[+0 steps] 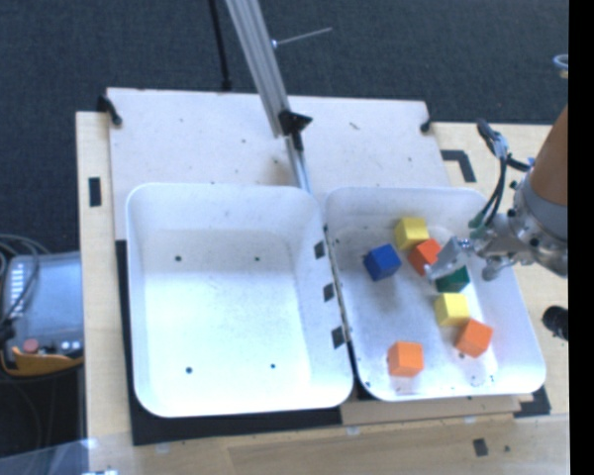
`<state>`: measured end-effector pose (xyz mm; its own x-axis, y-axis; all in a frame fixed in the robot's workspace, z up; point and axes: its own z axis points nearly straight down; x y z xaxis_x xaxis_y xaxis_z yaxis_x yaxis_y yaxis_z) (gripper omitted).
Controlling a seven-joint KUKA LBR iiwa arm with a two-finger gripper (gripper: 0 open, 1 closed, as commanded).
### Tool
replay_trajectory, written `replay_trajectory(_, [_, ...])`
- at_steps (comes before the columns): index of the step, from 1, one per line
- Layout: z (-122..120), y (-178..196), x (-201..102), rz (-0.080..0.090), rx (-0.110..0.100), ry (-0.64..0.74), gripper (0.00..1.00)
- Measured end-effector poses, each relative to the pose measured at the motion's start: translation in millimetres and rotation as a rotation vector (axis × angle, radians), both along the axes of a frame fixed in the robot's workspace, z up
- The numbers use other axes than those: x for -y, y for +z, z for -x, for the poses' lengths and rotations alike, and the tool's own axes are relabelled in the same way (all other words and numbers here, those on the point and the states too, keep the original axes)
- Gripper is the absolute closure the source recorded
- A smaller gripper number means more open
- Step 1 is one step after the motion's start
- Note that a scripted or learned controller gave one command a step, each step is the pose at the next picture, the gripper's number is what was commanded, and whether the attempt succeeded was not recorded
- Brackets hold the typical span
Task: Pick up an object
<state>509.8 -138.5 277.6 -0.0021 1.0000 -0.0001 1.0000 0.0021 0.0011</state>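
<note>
Six blocks (408,357) in right bin (505,372); left bin (228,364) alongside; tool (453,261) over green block (453,280), grip state unclear

Two bins (228,404) – seven blocks (382,262)

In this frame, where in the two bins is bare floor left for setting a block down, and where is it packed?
The left bin offers bare floor wall to wall. In the right bin, free patches lie left of the blue cube and the orange cube, along the shared wall. It is crowded on the right, where yellow, red, green and orange cubes cluster around the tool.
</note>
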Motion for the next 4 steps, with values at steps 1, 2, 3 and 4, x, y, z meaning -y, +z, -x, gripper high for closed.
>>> replay_trajectory(1, [0,0,0,0.0,0.001,-0.002,0.0])
replay_trajectory(2, [2,-62,-5,0.0,-0.007,-0.003,0.0])
replay_trajectory(3, [-7,-117,-1,0.0,-0.006,-0.004,0.0])
replay_trajectory(4, [2,-176,-4,-0.001,-0.007,-0.003,0.0])
